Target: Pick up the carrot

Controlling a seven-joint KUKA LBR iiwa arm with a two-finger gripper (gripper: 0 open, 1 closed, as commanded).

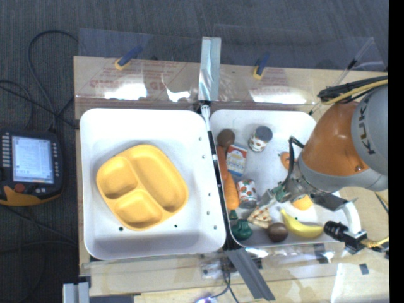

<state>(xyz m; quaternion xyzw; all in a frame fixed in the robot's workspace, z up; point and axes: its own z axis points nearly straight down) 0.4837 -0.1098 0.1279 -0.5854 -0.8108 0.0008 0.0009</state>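
Observation:
The carrot (230,192) is a long orange piece lying along the left wall of the right bin (278,120), with its tip pointing toward the front. My gripper (278,195) hangs low over the middle of that bin, a short way to the right of the carrot, with a small printed can (246,190) between them. Nothing of the carrot is inside the gripper. The grey and orange arm (338,147) covers the right part of the bin.
Around the carrot lie a brown-headed dark stick (224,139), a blue and red carton (235,158), a green piece (240,228), a pizza slice (259,217), a brown ball (276,232) and a banana (302,226). The left bin (101,128) holds a yellow divided tray (141,185).

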